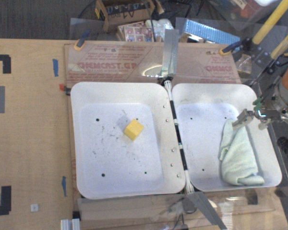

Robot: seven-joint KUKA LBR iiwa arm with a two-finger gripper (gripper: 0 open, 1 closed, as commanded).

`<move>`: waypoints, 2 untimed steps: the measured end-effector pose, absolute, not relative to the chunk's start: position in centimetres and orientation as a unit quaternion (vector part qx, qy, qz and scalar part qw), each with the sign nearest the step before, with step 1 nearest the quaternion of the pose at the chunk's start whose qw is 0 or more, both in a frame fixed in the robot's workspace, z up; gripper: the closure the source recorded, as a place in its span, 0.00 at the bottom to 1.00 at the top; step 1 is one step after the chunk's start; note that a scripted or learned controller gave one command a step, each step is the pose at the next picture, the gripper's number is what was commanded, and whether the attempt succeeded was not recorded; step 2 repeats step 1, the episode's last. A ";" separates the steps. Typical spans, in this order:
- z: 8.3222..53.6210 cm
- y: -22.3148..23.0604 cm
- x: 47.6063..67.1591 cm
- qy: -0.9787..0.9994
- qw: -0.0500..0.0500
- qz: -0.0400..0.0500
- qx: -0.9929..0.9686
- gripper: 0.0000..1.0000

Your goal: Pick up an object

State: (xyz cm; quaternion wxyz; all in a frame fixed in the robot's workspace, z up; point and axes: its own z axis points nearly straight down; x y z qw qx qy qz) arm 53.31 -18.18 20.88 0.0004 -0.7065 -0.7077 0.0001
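Two shallow white bins side by side on one table (29, 128), divided by a metal strip running from twelve to six o'clock.

Left bin (86, 97): one yellow block (133, 129), a small cube turned corner-on, lying just off the bin's centre toward one o'clock, free of every wall. Dark specks and a few small holes scattered over the floor around it. Count here: one object.

Right bin (201, 104): one pale green cloth (239, 155), crumpled lengthwise, stretched from the bin's three o'clock side down toward five o'clock, close along the right wall. Count here: one object.

At three o'clock of the right bin, one end effector (252, 117), reaching in over the right rim, hanging directly above the cloth's upper end, one grey finger (241, 119) angled toward eight o'clock, near the fabric. Contact with the cloth not clear. Released or clenched: cannot tell. Nothing visibly gripped.

Totals: two bins, one block, one cloth, one end effector.
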 end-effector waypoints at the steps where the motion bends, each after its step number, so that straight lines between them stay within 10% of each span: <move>1: 33.9 -18.7 52.4 -0.822 -0.003 -0.001 -0.569 0.00; 2: 33.9 -18.7 52.4 -0.822 -0.003 -0.001 -0.569 0.00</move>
